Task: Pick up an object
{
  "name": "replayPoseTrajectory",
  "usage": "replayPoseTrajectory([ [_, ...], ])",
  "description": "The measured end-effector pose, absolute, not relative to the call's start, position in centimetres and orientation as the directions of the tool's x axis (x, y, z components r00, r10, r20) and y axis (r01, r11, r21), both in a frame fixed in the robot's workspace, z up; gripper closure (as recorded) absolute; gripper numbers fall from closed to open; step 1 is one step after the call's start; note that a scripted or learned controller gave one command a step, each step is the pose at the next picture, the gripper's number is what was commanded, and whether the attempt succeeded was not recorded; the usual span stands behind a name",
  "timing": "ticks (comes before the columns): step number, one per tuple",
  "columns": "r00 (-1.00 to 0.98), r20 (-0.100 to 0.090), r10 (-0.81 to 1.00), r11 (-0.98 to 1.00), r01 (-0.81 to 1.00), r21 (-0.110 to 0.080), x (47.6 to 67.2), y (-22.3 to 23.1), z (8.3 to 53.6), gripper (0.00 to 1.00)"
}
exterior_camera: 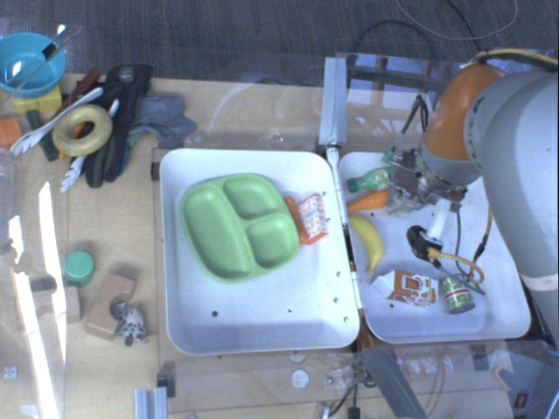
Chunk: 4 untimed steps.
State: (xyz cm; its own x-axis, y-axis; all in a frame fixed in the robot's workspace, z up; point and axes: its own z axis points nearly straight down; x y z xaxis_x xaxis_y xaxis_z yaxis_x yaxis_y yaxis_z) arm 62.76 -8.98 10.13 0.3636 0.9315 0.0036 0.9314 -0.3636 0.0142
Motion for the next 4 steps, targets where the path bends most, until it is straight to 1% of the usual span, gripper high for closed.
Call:
replayPoseTrajectory([
  [1, 0.372, -0.005, 0.928, -0.372, 0.928, 0.012, 62.5, -9.7, 10.1, 0.0],
  [2, 0.011, 0.0, 1.0, -0.011, 1.0, 0.004, 62.2, -9.2, 9.5, 0.0],
  [3, 0.009, 0.0, 1.0, -0.009, 1.0, 0.01, 62.4, -9.1, 10.8, 1.0],
  [4, -0.062, 0.0, 0.998, 0.062, 0.998, 0.01, 61.8, -3.4, 18.7, 1.0],
])
